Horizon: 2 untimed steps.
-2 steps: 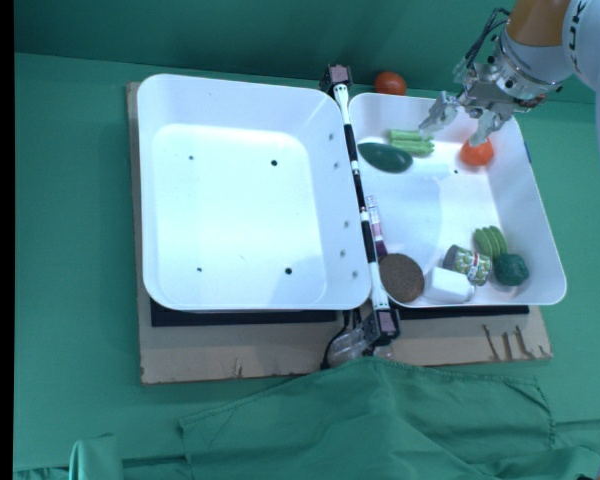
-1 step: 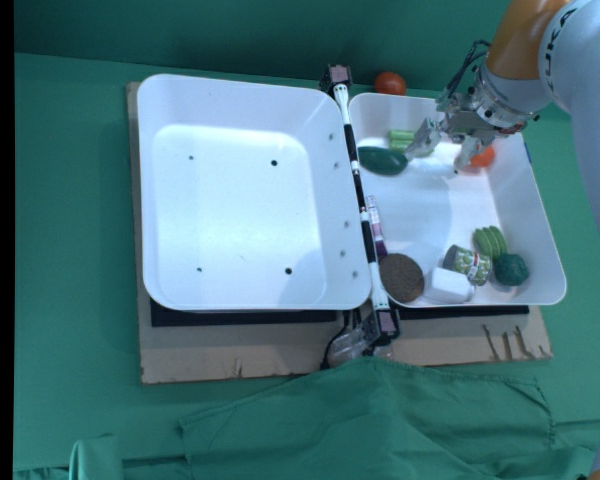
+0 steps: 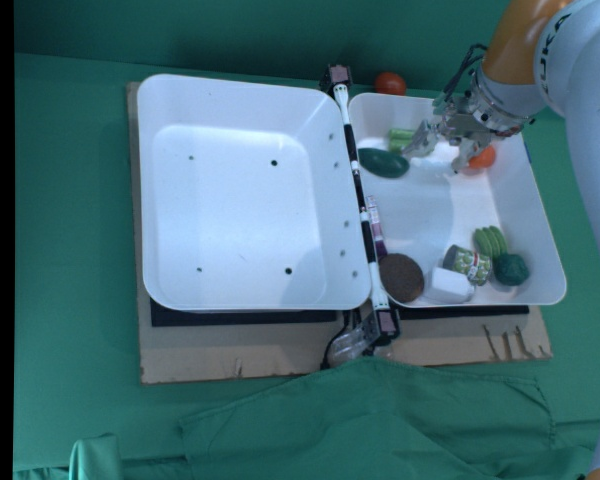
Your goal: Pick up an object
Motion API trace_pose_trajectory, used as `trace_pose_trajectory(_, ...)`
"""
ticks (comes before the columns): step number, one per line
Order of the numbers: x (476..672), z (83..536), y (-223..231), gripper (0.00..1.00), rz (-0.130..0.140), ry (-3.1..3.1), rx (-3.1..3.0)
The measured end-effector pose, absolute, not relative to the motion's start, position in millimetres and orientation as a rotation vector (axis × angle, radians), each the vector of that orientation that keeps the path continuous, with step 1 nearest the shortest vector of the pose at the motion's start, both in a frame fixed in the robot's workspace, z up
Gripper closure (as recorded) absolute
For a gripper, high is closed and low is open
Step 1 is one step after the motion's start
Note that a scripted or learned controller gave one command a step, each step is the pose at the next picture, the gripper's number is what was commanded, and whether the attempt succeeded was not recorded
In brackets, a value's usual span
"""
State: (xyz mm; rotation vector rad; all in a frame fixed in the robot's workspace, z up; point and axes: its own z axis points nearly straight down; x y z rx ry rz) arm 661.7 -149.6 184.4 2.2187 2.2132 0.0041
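Two-finger gripper (image 3: 447,155) splayed wide, holding nothing, just right of dark green oval object (image 3: 383,162) — risks closing beside it, missing.

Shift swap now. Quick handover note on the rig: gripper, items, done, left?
Gripper: over the far end of the right bin, fingers spread, nothing between them.
Near it: dark green item, a green piece and an orange-red item, all lying in the bin.
Near end of that bin: brown disc, small can, white block, green bundle, dark green ball.
Red ball lies outside, beyond the bins.
Done: no pick yet.
Left: close on one item and lift.
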Motion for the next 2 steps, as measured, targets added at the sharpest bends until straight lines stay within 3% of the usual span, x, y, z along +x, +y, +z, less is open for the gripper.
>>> trace_pose_trajectory(1,664.4,200.6,-151.5,1.00,0.014,2.200,2.213)
trace_pose_trajectory(2,664.4,266.5,-146.3,1.00,0.011,2.212,2.215)
